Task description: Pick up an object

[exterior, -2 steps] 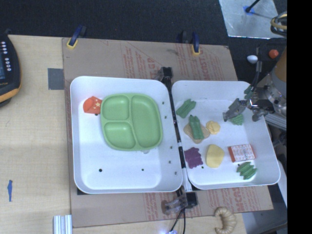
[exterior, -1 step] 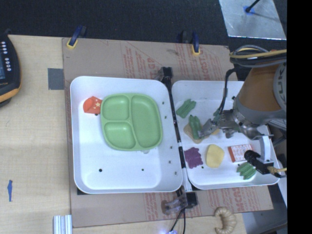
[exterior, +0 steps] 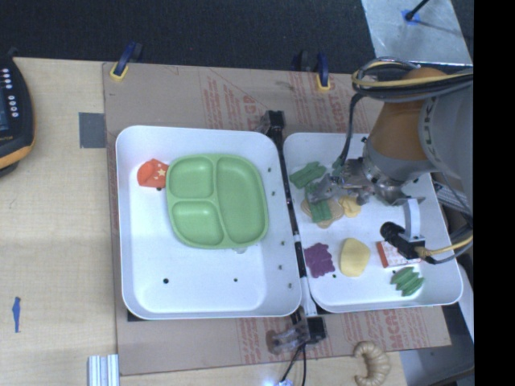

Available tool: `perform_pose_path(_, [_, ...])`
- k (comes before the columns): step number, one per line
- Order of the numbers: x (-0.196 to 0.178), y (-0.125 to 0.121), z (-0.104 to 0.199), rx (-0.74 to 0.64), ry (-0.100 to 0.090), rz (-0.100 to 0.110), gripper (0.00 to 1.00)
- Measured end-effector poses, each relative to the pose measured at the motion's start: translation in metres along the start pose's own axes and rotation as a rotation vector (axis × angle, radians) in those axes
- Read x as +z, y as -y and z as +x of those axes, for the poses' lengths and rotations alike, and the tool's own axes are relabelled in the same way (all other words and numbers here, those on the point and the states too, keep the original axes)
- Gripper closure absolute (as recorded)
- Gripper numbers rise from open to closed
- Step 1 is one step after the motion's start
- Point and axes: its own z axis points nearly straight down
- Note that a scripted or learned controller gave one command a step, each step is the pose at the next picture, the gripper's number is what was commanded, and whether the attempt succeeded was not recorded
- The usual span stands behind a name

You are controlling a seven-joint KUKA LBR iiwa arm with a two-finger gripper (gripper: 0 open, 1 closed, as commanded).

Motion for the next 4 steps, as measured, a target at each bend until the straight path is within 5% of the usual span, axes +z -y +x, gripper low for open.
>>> perform_pose_path(1, [0.002, -0.054, -0.040, -0.003, -0.013, 0.028, 0.00])
perform_pose_path(2, [-0.002, -0.011, 0.000, 0.002, 0.002, -0.010, 0.00])
perform_pose_path(3, [0.001, -0.065, -0.032, 0.002, 0.002, -0.005, 0.00])
perform_pose_path(4, [0.001, -0.064, -0.043, 0.005, 0.001, -0.004, 0.00])
